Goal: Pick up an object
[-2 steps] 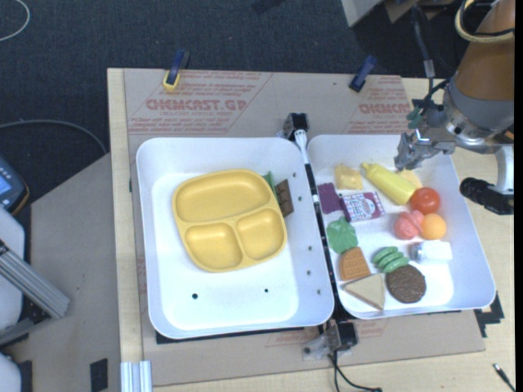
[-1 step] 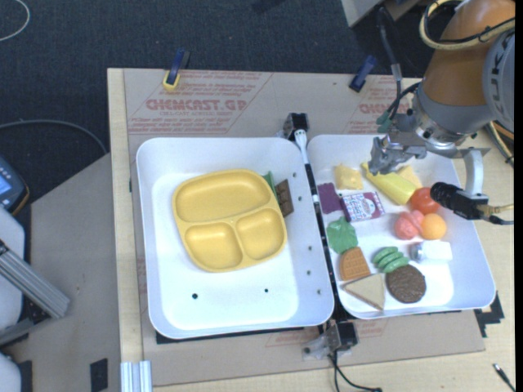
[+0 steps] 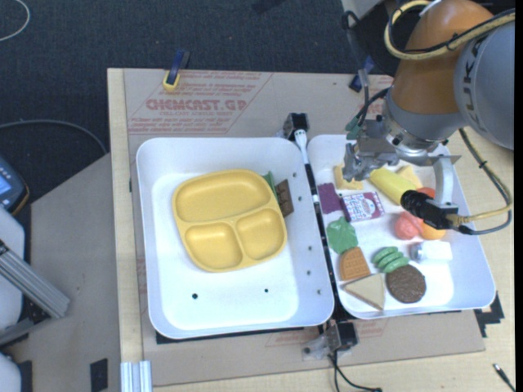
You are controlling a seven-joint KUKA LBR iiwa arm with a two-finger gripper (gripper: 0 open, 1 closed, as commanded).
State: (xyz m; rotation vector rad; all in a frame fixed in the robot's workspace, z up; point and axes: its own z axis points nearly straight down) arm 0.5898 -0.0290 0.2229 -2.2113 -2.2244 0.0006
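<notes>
The grey two-finger gripper [image 3: 357,167] is hovering low over the right shallow white plastic bin [image 3: 474,256]; whether anything sits between its tips cannot be told. A yellow banana-shaped toy [image 3: 394,184] is lying just beside it at four o'clock, its long axis running ten to four. The yellow three-compartment plate [image 3: 229,219] is resting well apart at eight o'clock.

Yellow divided plate [image 3: 229,219] — left bin [image 3: 155,243]

Red print reading "CHEMCAST GP" is seen on the brown board [image 3: 204,100] near its far edge. Other print is too small to be read.
</notes>
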